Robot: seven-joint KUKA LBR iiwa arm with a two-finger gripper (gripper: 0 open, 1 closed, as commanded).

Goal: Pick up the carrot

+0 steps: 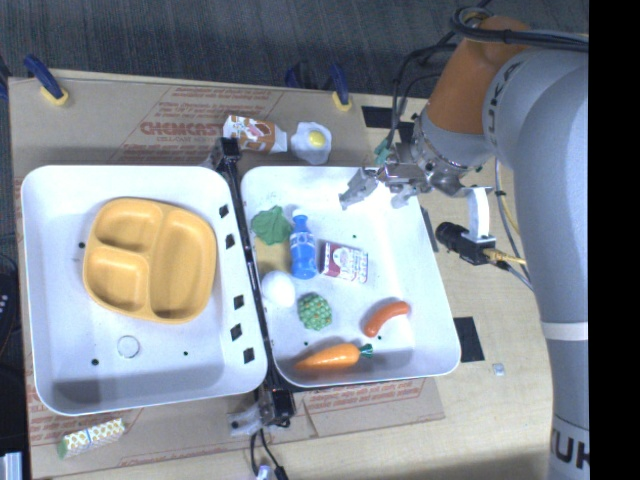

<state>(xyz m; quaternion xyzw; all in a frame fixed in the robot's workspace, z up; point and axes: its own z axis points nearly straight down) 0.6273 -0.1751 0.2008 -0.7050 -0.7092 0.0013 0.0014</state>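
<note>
We find the orange plastic carrot (330,357) with its green top lying flat against the near wall of the right white bin (435,298), untouched. The grey two-finger gripper (378,187) hovers over the far end, fingers released, holding nothing. Red print on the cardboard sheet (180,118) beyond is unreadable.

— What does the arm look like?
— A thick, smooth grey arm (555,168) with an orange band (462,88) above the wrist.
— Cables?
— Black cables (520,36) loop over it; black lettering marks its near end.
</note>
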